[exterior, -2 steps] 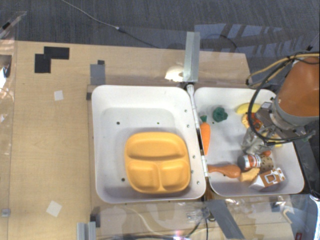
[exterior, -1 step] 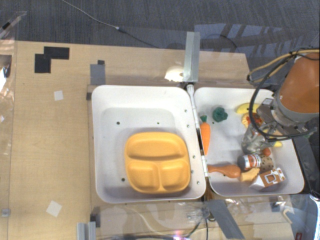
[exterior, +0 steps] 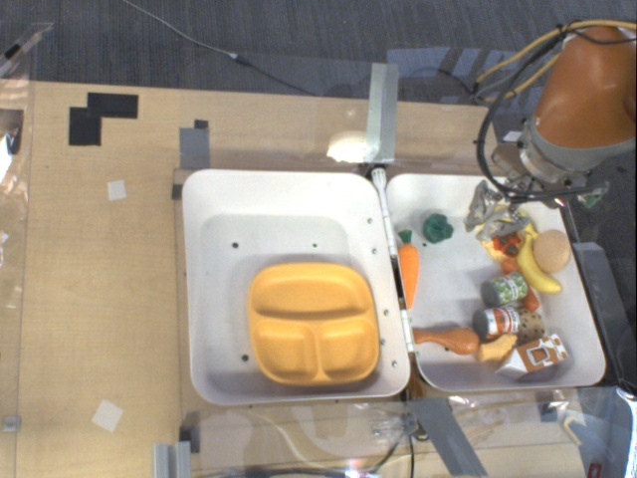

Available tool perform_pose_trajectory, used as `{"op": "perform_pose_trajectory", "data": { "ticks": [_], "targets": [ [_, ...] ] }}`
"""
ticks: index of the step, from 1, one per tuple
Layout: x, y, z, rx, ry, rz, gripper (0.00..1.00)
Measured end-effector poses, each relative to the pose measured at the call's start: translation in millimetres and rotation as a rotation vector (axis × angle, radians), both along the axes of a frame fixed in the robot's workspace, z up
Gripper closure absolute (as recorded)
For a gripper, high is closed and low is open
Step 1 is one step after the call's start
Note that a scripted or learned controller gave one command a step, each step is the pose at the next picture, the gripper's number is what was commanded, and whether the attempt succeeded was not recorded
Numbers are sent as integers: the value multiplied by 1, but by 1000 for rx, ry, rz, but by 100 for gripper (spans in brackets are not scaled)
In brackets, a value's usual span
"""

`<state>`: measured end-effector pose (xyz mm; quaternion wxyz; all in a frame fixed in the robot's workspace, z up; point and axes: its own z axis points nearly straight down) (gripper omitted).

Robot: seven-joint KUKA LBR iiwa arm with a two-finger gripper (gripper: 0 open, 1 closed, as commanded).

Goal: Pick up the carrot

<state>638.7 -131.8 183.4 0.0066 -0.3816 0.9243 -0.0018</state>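
The orange carrot [exterior: 407, 273] lies lengthwise, green top pointing away.

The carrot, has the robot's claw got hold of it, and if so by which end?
No. The carrot lies by the left wall of the right bin, apart from the gripper, which is over the far right part of that bin.

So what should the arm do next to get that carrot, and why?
Probably swing the hand toward the bin divider. It sits over the right bin's far corner, above the banana and cans, while the carrot lies apart against the divider wall.
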Motion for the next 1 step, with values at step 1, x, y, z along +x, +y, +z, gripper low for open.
{"op": "perform_pose_trajectory", "data": {
  "ticks": [1],
  "targets": [
    [-55, -8, -49, 0, 10, 147, 100]
  ]
}}
